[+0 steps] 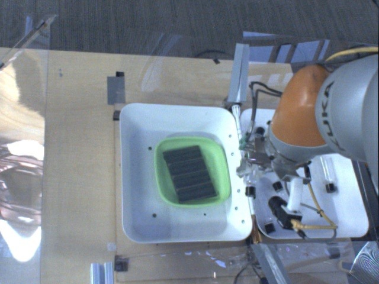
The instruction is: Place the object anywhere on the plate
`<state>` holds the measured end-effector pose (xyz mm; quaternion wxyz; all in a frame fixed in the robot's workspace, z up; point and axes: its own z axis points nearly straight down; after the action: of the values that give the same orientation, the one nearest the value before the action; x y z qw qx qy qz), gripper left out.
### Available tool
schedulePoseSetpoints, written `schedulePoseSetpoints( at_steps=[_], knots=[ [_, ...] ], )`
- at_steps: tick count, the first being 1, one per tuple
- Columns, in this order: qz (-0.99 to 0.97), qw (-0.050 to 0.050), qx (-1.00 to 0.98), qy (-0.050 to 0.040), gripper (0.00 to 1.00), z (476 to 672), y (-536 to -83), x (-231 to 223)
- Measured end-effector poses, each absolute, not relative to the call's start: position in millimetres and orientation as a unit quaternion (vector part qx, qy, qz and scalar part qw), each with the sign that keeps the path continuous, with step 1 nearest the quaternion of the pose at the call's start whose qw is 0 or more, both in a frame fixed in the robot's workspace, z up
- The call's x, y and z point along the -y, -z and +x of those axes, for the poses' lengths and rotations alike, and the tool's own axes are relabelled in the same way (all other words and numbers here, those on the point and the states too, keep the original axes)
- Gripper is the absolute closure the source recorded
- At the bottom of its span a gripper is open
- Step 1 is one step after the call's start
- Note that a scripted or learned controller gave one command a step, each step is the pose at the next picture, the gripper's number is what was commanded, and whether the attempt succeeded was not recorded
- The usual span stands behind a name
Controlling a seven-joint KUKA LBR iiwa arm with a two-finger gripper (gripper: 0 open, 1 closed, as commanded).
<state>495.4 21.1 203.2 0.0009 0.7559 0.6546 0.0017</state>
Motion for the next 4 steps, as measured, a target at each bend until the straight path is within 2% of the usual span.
schedulePoseSetpoints(
  at_steps=[1,2,3,4],
  knots=[
    [0.756,0.001,-0.654,-0.0018,0.0,495.4,-203.3,-20.9],
    [0.75,0.001,-0.662,-0.0014,0.0,526.1,-184.4,44.4],
    [0.738,0.002,-0.675,-0.0012,0.0,514.3,-150.7,124.0],
    [0.77,0.003,-0.637,-0.002,0.0,497.6,-167.7,178.8]
  ],
)
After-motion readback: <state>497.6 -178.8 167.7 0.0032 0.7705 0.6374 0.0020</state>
